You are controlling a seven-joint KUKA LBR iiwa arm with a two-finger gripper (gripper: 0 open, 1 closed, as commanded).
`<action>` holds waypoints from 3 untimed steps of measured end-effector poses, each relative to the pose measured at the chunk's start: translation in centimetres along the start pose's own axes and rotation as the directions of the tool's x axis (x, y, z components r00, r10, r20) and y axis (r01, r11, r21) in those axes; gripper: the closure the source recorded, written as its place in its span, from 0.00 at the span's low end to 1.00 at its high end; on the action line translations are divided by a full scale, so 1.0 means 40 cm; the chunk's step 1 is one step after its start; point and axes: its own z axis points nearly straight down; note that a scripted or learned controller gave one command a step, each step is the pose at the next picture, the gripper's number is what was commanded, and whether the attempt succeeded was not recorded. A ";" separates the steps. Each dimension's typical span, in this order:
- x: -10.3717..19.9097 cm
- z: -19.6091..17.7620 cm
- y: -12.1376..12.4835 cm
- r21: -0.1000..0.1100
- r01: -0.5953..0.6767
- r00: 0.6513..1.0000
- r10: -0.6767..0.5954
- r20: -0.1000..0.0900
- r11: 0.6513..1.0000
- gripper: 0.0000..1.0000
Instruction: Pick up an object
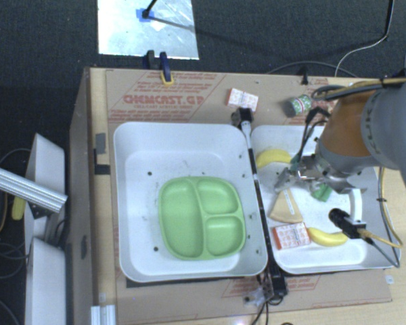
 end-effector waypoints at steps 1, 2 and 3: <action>0.042 0.000 -0.034 0.000 0.001 1.000 -0.001 -0.001 1.000 0.00; 0.052 0.000 -0.058 0.000 0.000 1.000 0.000 -0.001 1.000 0.00; 0.038 -0.002 0.162 -0.002 0.002 1.000 -0.002 0.000 1.000 0.00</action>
